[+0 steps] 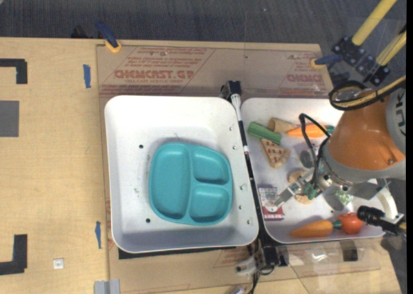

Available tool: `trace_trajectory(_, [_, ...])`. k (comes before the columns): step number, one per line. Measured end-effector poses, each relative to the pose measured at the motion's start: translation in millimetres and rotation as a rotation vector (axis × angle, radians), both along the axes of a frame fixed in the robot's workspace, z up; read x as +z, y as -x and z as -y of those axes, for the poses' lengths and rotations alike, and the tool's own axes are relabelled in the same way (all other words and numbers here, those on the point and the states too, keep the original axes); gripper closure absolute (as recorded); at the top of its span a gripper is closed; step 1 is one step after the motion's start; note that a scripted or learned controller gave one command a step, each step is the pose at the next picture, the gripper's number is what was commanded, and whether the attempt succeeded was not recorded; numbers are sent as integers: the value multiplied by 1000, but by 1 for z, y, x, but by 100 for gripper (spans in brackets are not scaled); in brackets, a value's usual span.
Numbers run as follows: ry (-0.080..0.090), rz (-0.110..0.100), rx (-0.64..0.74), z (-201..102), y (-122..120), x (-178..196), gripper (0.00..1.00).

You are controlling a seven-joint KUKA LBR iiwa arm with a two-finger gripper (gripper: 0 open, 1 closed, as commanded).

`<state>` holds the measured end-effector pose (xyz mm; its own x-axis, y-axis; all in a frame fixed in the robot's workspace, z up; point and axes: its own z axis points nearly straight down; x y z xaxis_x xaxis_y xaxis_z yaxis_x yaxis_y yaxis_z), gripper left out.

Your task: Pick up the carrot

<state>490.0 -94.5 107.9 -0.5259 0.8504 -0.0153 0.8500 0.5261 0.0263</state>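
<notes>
I see the carrot (pixel 312 228), orange with a green stub at its right end, lying nearly flat along the near edge of the right bin (pixel 322 238), its tip pointing left, touching a tomato (pixel 350 224).

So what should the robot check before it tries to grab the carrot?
1. Carrot in sight: ok. One carrot lies at the right bin's near edge, beside a red tomato.
2. Which carrot: cannot tell. A second orange piece sits near the far edge, beside the green piece.
3. Gripper above the carrot: not ok. It hangs over the bin's middle.
4. Fingers open: cannot tell.
5. Room around the carrot: not ok. The tomato seems to touch it.
6. Teal plate out of the way: ok, in the left bin.
</notes>
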Motion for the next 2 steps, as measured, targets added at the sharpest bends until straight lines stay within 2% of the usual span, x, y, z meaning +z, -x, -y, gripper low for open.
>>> trace_trajectory(1, [4, -24, 93, 36, -83, -2, 0])
trace_trajectory(2, [0, -25, -10, 61, -135, -20, 0])
